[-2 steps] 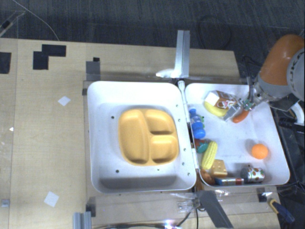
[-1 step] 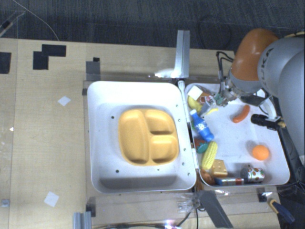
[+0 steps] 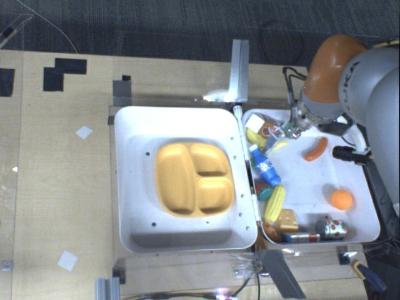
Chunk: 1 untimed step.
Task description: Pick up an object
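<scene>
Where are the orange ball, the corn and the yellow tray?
ball (image 3: 341,199), camera view, middle of the round orange surface
corn (image 3: 275,204), camera view, middle of the yellow cob
tray (image 3: 193,178), camera view, ridge between its compartments

A pale wooden bench (image 3: 56,186) is carrying two shallow white bins side by side, the left bin (image 3: 128,186) and the right bin (image 3: 369,217) touching along a shared edge. Black tape patches (image 3: 62,72) and small white squares (image 3: 84,131) are lying flat on its bare left part.
</scene>
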Motion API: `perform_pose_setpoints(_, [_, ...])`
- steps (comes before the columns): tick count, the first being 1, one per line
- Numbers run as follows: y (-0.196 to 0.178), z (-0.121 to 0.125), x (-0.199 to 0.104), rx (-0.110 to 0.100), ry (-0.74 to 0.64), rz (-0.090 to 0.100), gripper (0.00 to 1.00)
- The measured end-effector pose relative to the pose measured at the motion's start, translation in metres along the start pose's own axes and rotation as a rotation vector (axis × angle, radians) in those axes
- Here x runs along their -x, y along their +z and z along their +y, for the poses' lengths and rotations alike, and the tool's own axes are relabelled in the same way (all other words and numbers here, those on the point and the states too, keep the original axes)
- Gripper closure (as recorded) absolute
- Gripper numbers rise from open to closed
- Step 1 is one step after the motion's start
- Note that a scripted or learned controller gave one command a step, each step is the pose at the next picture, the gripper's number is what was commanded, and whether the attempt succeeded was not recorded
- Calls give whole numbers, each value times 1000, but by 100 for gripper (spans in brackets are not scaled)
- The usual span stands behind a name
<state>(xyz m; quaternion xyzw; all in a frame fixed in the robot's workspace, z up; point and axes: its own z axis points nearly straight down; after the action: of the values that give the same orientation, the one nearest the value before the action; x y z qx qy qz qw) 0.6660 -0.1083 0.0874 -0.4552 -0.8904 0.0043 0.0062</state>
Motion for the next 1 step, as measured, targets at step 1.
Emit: perform_pose_setpoints(1, [0, -1, 1, -2, -27, -1, 0])
